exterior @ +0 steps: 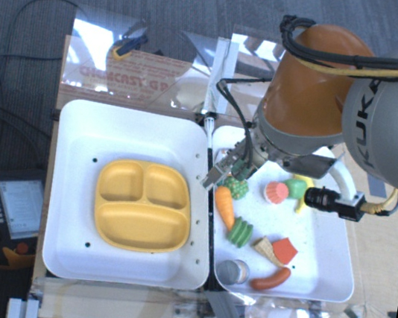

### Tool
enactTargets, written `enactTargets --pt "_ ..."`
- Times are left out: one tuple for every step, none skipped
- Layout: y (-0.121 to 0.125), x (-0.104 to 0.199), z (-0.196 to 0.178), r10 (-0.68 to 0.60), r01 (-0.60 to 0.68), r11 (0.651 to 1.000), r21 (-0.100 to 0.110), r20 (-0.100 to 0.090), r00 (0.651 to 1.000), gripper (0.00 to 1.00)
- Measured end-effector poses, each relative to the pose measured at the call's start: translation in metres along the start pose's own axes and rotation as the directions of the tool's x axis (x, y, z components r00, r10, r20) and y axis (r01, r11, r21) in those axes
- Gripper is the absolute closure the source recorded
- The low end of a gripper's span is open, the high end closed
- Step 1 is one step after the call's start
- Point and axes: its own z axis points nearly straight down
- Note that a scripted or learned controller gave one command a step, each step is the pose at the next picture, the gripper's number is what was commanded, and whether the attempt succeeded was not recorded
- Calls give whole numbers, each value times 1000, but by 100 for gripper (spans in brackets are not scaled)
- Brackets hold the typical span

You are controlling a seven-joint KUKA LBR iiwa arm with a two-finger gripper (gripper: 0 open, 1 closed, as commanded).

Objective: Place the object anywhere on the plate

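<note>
Up high, closest to the camera, sits the orange band (310,82) of my arm. Now I go from left to right.

First comes the left bin (83,128). The yellow plate (144,206) lies flat in the middle of it. It has three parts, and there is no food on it yet.

Next comes my gripper (229,171). It hangs just past the wall between the bins, low over the near corner of the right bin (329,282). I cannot tell if it is apart or together.

Right under it lies the toy carrot (225,208). I think this is the thing I have to move. Its green leafy top points at my gripper and seems to touch it. Its orange tip points down toward the green ridged toy (240,232), which lies just beside it. I do not see the carrot held.

I think the carrot is light, hard plastic, smooth and a bit slippery. It will not break. The fat orange part near the leaves looks like the best place to squeeze, across its short side.

Farther right are a silver can (233,272), a toy sausage (269,279), a pink round toy (276,192) and a red block (285,250).
</note>
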Motion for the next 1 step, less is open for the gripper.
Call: enactTargets --pt "0 0 0 0 0 1000 0 0 1000 0"
